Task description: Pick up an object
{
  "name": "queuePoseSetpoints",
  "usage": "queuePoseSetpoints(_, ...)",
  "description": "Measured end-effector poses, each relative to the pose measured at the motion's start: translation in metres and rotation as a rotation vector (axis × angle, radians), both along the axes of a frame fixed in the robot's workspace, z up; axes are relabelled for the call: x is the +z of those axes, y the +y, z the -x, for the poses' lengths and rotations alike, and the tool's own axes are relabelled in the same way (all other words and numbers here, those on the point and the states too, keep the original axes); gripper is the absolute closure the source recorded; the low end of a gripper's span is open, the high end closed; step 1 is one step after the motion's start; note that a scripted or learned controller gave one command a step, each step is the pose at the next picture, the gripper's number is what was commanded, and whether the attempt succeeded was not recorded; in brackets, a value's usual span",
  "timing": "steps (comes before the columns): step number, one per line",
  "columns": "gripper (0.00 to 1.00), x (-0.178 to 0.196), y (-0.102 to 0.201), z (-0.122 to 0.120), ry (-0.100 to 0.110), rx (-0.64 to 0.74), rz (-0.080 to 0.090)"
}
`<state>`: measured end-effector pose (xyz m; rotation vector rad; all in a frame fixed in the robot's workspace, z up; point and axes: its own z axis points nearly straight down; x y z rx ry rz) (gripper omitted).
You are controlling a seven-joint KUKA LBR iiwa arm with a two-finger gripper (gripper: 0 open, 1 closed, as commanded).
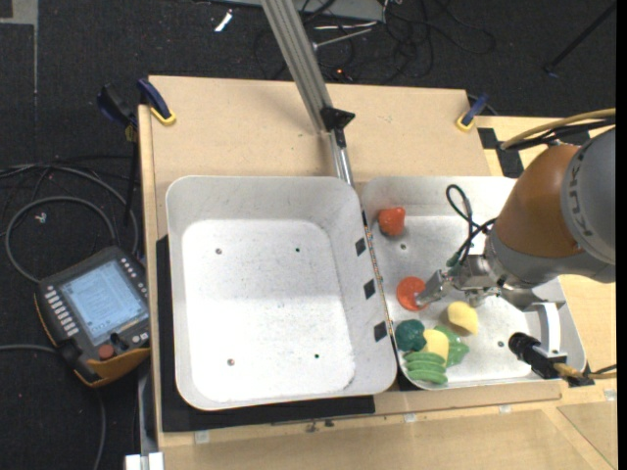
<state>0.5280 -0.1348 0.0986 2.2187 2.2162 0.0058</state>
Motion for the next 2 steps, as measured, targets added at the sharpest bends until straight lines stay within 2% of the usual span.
queuePoseSetpoints(1, 1.0, 0.01, 0.0, -0.001, -0.002, 0.0, 0.0)
queuePoseSetpoints(2, 1.0, 0.073, -0.001, -0.004, 0.0, 0.004, 0.0)
